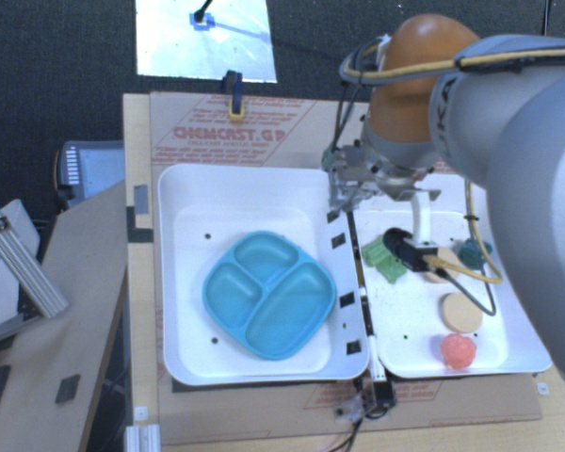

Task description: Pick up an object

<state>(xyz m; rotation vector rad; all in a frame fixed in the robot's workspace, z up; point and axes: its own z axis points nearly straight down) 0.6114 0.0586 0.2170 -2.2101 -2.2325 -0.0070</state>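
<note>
Slanted overhead view of a bench w/ two shallow white bins side by side on a cardboard sheet (231,132) printed w/ red lettering. The L bin (184,281) holds a blue plate (268,295) w/ three compartments. It lies flat, a little off the bin's centre toward 4 o'clock, w/ its edge near the divider btwn the bins. The R bin (508,332) holds four small objs. A green piece (386,262) sits at approx. 9 o'clock of that bin, close to the divider. A tan disc (461,314) lies flat at approx. 4 o'clock. A pink ball (459,349) sits just beside the disc, at its 6 o'clock, near the bin's front wall. A teal item (473,250), at approx. 2 o'clock, is too small to identify. A grey arm (518,130) enters from 3 o'clock of the view and takes up much of the upper right, w/ its orange band (419,55) at approx. 1 o'clock. The gripper (342,205) hangs over the far end of the divider, at the R bin's 11 o'clock corner. The green piece is the nearest obj., at the gripper's 5 o'clock and apart from it. Whether the gripper is spread or pressed together can't be told from this angle. Beyond the bins at 12 o'clock, a yellow-and-black clamp (234,97) sits on the cardboard's far edge, w/ a shiny silver panel (202,26) behind it.
</note>
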